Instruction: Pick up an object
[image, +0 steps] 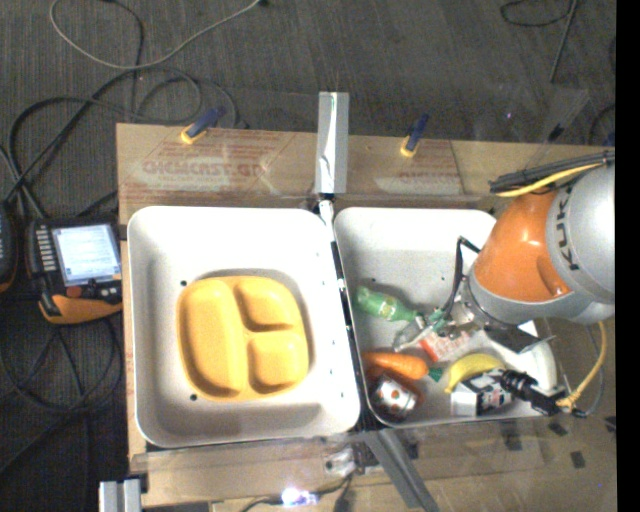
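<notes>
The right bin (400, 240) holds a pile of small objects along its front. A green bottle (380, 303) lies at the left, with an orange carrot (398, 365) below it and a silver can (393, 397) at the front left corner. A yellow banana (468, 369) lies beside a red and white packet (440, 347) and a black and white box (482, 393). My gripper (447, 322) hangs under the orange wrist band (520, 255), low over the packet and just right of the bottle. The arm's body hides the bin's right side.
The left bin (150, 250) holds a yellow divided tray (243, 333). A metal post (331, 140) stands behind the wall between the bins. Two clamps (200, 124) sit on the cardboard at the back. The far half of the right bin is bare floor.
</notes>
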